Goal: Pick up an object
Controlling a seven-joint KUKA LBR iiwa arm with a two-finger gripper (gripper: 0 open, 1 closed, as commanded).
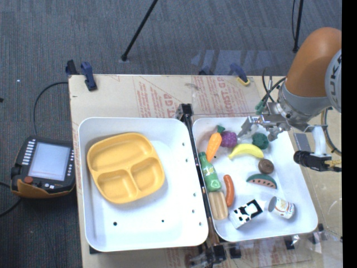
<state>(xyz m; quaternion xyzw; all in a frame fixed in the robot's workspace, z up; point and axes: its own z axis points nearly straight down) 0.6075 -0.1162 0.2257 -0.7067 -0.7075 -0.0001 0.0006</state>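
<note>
Cardboard-covered tabletop [139, 91] carries two bins; claw [261, 128] hovers spread wide, holding nothing, over broccoli [260, 140] at the right bin's [304, 191] twelve o'clock.

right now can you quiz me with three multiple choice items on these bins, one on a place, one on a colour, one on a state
1. Where does the yellow tray lie?
A. left bin
B. right bin
C. on the floor

2. What colour is the carrot?
A. blue
B. orange
C. white

3. How does the end effector stand?
A. resting on the yellow tray
B. over the green toy near the banana
C. down by the milk carton

Answers:
1 A, the tray lies on the left bin floor.
2 B, it is orange with a green top.
3 B, it hangs at the right bin's far side, over the green toy beside the banana.
</note>
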